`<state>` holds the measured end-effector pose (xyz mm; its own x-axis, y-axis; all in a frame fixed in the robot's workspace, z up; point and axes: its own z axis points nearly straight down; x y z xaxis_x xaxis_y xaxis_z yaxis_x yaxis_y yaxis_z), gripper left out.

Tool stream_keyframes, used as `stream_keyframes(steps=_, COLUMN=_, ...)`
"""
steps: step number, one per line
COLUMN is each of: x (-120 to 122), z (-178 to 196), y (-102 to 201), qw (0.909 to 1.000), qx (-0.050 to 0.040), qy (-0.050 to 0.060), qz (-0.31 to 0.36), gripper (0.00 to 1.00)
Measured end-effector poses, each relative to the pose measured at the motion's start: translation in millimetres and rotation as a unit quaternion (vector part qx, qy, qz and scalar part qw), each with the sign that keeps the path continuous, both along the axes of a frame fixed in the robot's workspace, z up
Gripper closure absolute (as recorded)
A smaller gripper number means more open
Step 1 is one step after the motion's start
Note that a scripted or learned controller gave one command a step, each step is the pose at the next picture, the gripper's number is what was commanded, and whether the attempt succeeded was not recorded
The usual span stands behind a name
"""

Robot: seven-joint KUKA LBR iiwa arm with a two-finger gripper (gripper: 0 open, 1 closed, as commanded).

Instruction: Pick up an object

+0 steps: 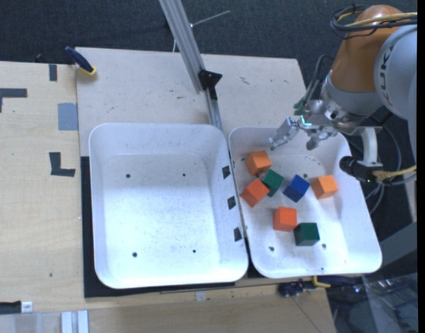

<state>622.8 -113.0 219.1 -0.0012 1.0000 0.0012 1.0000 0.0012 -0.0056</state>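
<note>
The right white bin (368, 245) holds several small cubes. An orange one (258, 162) lies near the bin's back left. In the middle an orange-red cube (254, 192), a green cube (272, 182) and a blue cube (296, 187) cluster together. A further orange cube (324, 186) sits to the right. Nearer the front lie an orange-red cube (285, 218) and a dark green cube (306, 234). My gripper (296, 139) hangs above the back of this bin, open, with nothing between its fingers. It is behind the cubes and apart from them.
The left white bin (94, 141) stands beside the right one, their rims meeting in the middle. A slanted metal pole (186, 40) runs down to the bins' back junction. A blue and yellow tool (80, 60) lies on the bench at the far left.
</note>
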Motion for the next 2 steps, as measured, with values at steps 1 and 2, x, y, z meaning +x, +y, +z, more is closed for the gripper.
stream_keyframes(steps=1, x=1, z=3, y=0, qw=1.0000, qx=-0.0006, qy=-0.002, qz=0.001, gripper=0.00)
stream_keyframes(steps=2, x=9, z=-51, y=6, qw=1.0000, qx=-0.0009, qy=0.000, qz=0.001, gripper=0.00)
